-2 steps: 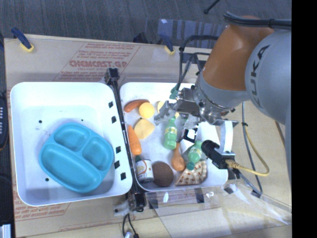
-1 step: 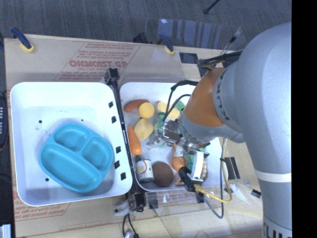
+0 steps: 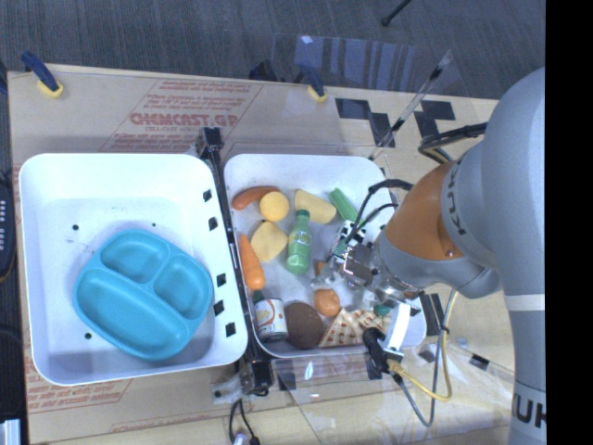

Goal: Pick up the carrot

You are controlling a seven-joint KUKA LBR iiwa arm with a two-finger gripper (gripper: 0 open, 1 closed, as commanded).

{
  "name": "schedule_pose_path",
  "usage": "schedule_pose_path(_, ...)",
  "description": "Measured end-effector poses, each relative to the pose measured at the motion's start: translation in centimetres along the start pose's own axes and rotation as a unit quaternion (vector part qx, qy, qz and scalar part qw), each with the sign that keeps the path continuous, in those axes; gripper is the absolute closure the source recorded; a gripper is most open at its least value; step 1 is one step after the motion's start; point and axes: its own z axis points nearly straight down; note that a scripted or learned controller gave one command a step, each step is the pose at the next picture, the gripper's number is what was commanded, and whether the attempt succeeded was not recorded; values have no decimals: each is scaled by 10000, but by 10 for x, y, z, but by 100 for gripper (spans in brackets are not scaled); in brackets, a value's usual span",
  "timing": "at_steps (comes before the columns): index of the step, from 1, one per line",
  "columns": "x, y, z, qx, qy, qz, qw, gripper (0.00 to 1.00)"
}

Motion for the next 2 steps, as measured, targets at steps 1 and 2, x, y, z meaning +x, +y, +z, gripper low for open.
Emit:
schedule_pose_path(1, 0, -1, -9, 41, -3, -37, 10000, 100)
schedule_pose_path(2, 97, -13, -129, 3, -34, -101, 9999, 100)
